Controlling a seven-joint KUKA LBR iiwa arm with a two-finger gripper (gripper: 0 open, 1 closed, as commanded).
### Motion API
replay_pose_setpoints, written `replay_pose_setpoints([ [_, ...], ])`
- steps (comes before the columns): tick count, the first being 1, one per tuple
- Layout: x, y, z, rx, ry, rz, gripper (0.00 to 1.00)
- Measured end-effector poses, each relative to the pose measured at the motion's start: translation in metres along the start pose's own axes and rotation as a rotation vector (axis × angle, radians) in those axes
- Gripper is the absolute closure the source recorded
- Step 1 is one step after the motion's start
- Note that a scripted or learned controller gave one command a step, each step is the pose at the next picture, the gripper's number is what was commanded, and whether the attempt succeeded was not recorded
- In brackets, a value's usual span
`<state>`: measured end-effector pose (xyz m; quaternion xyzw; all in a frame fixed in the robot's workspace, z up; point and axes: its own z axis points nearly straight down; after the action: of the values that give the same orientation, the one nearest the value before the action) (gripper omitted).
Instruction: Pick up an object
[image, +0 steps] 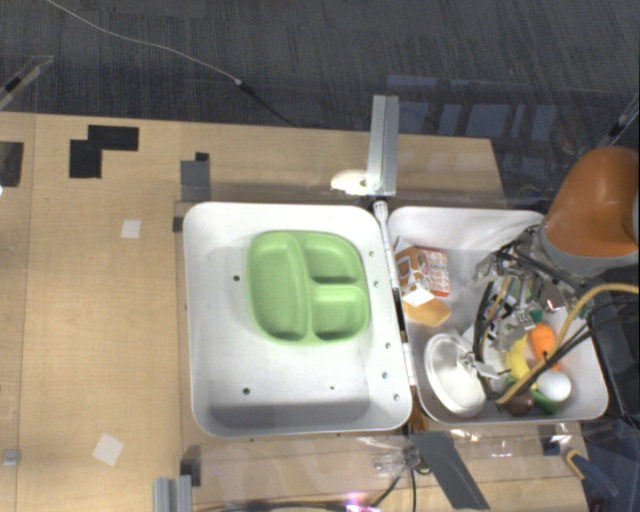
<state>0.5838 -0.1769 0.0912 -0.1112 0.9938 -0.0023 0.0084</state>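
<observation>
Arm down in the right-hand bin among small items; whether its pincer is open or closed cannot be told.

The gripper (508, 330) hangs over the right bin (470, 228), wrapped in cables, with an orange piece (541, 340) and a yellow piece (517, 358) at its 4 o'clock and a white ball (554, 385) and a green bit (546, 401) further the same way. A metal bowl (455, 375) sits at its 7 o'clock. An orange-and-white carton (422, 273) lies at its 10 o'clock; its print is too small to read. A tan wedge (428, 311) touches the carton's lower edge. The left bin (215, 300) holds a green divided tray (306, 286) near its centre.
</observation>
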Motion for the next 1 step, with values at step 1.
replay_pose_setpoints([
  [1,0.0497,0.0411,-0.0164,-0.001,0.001,0.099,0.0],
])
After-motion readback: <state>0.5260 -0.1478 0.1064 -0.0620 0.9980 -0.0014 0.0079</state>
